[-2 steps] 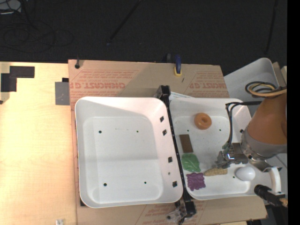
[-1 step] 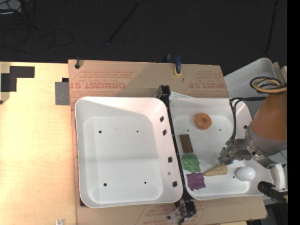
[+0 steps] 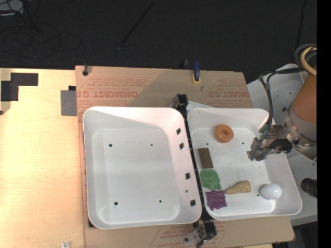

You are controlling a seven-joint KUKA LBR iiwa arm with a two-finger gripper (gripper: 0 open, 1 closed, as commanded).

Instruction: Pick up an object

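The right bin (image 3: 243, 211) holds several small objects. An orange ring (image 3: 224, 133) lies near its back. A brown flat block (image 3: 205, 158) sits by the left wall, with a green lump (image 3: 210, 179) and a purple lump (image 3: 216, 199) in front of it. A tan cone (image 3: 238, 187) and a white egg (image 3: 270, 191) lie near the front right. My gripper (image 3: 257, 153) hangs over the bin's right side, right of the orange ring and above the egg, with nothing visible in it.
The left bin (image 3: 95, 138) stands beside the right one, with a black divider rail (image 3: 189, 159) between them. Cardboard (image 3: 134, 89) lies under both bins. The grey arm with its orange band (image 3: 310, 94) comes in from the right edge.
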